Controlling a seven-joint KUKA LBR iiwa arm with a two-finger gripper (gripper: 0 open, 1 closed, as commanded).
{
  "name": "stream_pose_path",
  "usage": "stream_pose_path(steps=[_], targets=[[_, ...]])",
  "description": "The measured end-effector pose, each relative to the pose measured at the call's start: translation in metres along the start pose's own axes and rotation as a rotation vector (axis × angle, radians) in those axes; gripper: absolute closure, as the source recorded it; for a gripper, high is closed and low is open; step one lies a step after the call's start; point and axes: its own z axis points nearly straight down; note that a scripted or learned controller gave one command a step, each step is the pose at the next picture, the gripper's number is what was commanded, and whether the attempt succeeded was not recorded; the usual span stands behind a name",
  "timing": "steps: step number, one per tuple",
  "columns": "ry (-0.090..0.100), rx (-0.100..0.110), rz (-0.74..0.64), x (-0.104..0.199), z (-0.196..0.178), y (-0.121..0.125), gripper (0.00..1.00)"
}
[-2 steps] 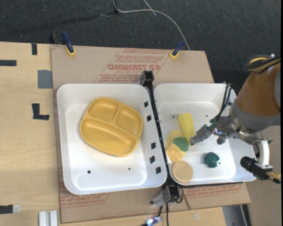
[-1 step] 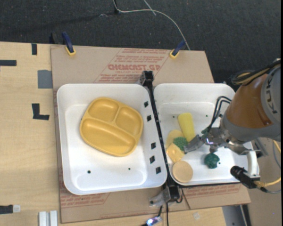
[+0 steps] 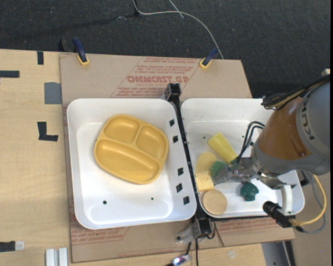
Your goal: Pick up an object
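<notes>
Two white bins [image 3: 77, 148] share the bench; the gripper [image 3: 221, 173] sits low in the right one, grip state impossible to tell, green piece [image 3: 218, 167] touching it.

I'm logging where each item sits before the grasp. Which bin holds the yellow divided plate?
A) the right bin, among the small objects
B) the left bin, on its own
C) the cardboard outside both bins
B: the yellow divided plate lies alone in the left bin, while the small objects crowd the right bin near the gripper.
</notes>
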Motion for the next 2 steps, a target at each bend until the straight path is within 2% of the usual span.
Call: stream_pose_path(steps=[1, 2], targets=[[0.000, -0.001, -0.001, 0.000, -0.012, 0.001, 1.00], [0.003, -0.003, -0.003, 0.008, -0.068, -0.004, 1.00]])
